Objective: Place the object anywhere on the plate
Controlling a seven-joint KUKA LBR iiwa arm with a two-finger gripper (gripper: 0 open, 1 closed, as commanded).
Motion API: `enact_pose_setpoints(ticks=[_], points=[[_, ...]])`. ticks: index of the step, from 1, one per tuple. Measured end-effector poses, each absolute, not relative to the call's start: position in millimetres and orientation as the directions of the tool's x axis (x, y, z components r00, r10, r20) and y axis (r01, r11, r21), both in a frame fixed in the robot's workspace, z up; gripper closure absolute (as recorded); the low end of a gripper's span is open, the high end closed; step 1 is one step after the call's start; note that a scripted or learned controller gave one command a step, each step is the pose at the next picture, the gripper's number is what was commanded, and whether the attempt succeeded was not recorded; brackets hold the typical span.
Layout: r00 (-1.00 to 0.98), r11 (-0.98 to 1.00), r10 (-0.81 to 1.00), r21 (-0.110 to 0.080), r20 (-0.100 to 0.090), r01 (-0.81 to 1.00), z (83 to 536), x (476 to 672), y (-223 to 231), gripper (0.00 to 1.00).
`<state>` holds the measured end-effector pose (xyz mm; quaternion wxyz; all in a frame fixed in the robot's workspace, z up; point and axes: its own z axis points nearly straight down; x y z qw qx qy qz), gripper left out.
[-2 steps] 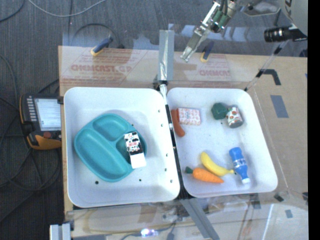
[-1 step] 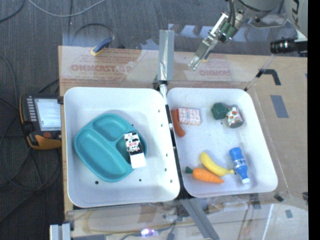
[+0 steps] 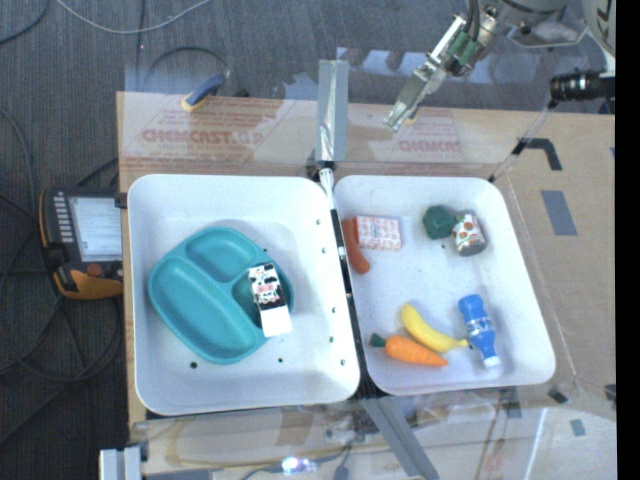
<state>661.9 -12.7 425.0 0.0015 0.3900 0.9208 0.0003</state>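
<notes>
Nearest you, along the lower edge of the right bin [image 3: 520, 268], you have a carrot [image 3: 408, 350], a yellow banana [image 3: 430, 329] touching it from above, and a blue bottle [image 3: 477, 329] with a white cap just to their right. At much the same depth in the left bin [image 3: 150, 368], the teal plate [image 3: 200, 303] sits left of centre, and the small black-and-white carton [image 3: 267, 298] lies on the plate's right side, its lower end reaching the rim. Farther up the right bin you see a sausage [image 3: 355, 246] against the left wall, a pink-checked packet [image 3: 378, 232] touching it, and a dark green object [image 3: 438, 221] with a speckled round object [image 3: 468, 235] beside it. Beyond the bins, at the upper right of the frame, the gripper [image 3: 398, 121] hangs over the cardboard, well apart from everything; whether its jaws are apart or together you cannot tell.
</notes>
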Motion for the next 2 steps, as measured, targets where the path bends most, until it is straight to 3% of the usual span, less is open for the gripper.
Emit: enact_pose_setpoints(ticks=[1, 2], points=[[-0.648, 0.648, 0.761, 0.002, -0.003, 0.761, 434.5, 663.9, -46.8, 0.00], [-0.627, 0.627, 0.779, 0.000, -0.004, 0.779, 428.9, 667.0, -140.2, 0.00]])
